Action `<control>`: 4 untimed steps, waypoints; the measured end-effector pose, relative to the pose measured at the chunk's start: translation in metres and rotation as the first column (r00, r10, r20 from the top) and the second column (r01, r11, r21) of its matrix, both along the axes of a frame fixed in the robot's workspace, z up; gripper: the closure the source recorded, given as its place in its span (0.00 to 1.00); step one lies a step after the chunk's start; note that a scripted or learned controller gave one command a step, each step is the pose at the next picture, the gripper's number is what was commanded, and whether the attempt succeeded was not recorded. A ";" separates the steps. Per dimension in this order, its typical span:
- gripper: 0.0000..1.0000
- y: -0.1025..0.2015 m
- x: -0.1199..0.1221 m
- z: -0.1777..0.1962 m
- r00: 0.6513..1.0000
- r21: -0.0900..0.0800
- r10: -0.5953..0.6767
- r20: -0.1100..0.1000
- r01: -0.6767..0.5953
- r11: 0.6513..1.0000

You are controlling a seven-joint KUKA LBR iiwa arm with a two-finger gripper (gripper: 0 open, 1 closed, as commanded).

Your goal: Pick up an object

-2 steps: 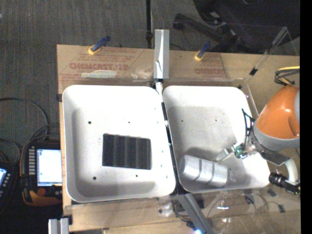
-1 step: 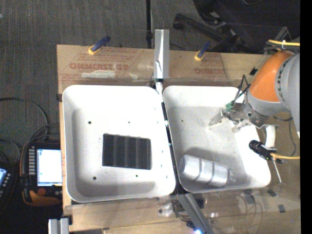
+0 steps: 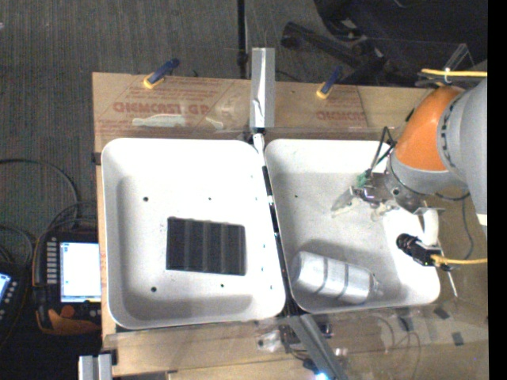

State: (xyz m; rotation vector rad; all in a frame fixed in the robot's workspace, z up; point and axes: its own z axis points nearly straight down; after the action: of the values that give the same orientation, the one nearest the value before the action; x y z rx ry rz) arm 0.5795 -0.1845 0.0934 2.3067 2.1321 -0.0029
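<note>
A silver metal cylinder [image 3: 333, 279] lies on its side near the front left corner of the right bin [image 3: 317, 165]. A black ridged rectangular block [image 3: 206, 246] lies flat in the middle of the left bin [image 3: 127, 172]. My gripper [image 3: 361, 204] hangs over the right half of the right bin, up and to the right of the cylinder and well apart from it. Its two pale fingers [image 3: 344, 206] are spread and it is open, with nothing between them.
The arm's orange band [image 3: 424, 141] and grey wrist cover the right bin's far right side. A black cable fitting [image 3: 409, 245] with a yellow cable sits by the right rim. Clamps [image 3: 161, 73] hold the cardboard behind the bins.
</note>
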 end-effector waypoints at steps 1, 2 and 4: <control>0.00 -0.019 0.093 -0.003 1.000 0.009 -0.023 0.001 0.023 1.000; 0.00 -0.019 0.093 -0.003 1.000 0.009 -0.023 0.002 0.023 1.000; 0.00 -0.023 0.039 0.066 0.985 -0.002 -0.171 -0.002 0.171 0.985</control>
State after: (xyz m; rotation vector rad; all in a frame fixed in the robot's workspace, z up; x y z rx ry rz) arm 0.6183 -0.2077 0.1598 2.4808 1.9263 -0.0075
